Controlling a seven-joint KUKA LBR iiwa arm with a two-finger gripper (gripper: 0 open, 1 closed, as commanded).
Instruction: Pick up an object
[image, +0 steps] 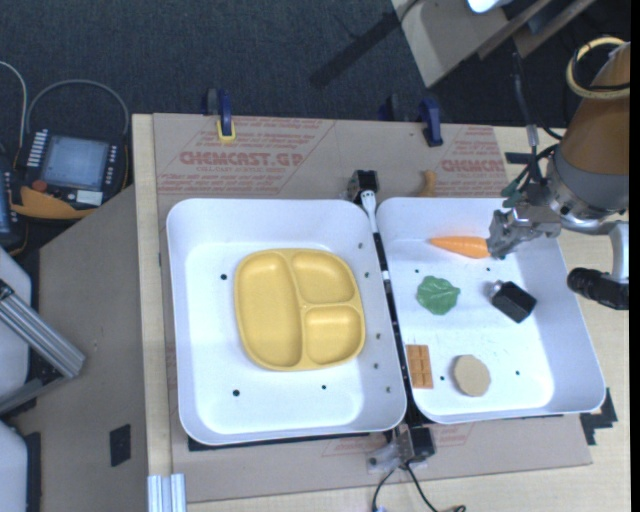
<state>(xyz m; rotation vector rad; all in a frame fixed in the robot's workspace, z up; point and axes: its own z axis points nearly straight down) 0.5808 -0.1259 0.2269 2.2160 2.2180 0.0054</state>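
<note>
In the right bin (560, 395) lie an orange carrot (455, 244), a green leafy piece (437, 294), a small black block (513, 301), a round tan disc (471, 375) and a brown rectangular piece (419, 365). My gripper (499, 239) hangs at the carrot's right end, low over the bin's far part. Its fingers point down beside the carrot tip; how far apart they stand is too small to make out. Nothing is visibly lifted.
The left bin (200, 300) holds a yellow divided plate (298, 306). A black clip (364, 184) sits at the top of the seam between the bins. The grey arm with its orange band (598, 120) comes in from the upper right.
</note>
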